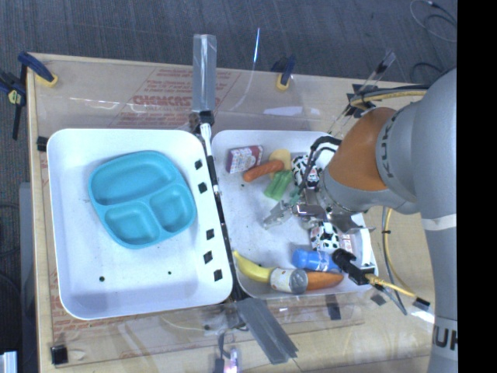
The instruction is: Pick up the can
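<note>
The left bin (70,231) holds a blue tray (142,197). In the right bin (252,251), the can (244,159) lies at 11 o'clock, a carrot (263,170) touching it at its 4 o'clock. A banana (252,269) lies at 7 o'clock. The gripper (281,213) hangs mid-bin, fingers apart on nothing, well apart from the can.

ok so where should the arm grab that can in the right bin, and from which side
Probably across the can's round body at its middle, coming down from above. It lies on its side near the right bin's upper-left corner, with the orange carrot close on its right, so the fingers should straddle its width, not its ends.
</note>
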Available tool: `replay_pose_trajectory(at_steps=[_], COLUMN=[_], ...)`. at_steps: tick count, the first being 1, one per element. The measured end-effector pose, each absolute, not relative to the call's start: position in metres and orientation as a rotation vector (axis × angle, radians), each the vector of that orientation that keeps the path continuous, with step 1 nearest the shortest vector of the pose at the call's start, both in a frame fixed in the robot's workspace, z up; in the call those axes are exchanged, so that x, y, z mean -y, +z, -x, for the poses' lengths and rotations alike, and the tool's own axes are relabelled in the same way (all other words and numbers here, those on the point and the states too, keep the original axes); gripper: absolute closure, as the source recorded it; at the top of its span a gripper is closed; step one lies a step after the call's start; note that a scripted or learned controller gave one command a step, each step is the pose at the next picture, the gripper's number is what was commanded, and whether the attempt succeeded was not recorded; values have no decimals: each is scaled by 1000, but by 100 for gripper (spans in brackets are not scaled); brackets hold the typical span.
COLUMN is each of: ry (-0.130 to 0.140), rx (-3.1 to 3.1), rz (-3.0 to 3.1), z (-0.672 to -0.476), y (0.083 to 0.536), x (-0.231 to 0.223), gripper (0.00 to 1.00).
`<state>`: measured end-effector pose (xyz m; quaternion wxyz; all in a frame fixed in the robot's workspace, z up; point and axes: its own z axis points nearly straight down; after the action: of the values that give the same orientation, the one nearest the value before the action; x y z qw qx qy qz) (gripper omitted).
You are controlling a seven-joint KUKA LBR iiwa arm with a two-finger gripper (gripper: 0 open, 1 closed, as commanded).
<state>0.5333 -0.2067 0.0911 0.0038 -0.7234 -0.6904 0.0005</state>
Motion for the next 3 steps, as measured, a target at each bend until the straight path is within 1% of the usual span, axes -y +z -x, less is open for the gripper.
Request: replay_pose_trajectory(at_steps=[1, 2, 3], ry=[2, 3, 0], rx=[2086, 2061, 2172], rz=[2347, 2363, 2267], z=[-609, -544, -592], y=[92, 91, 92], x=[208, 204, 204], gripper=[0, 0, 0])
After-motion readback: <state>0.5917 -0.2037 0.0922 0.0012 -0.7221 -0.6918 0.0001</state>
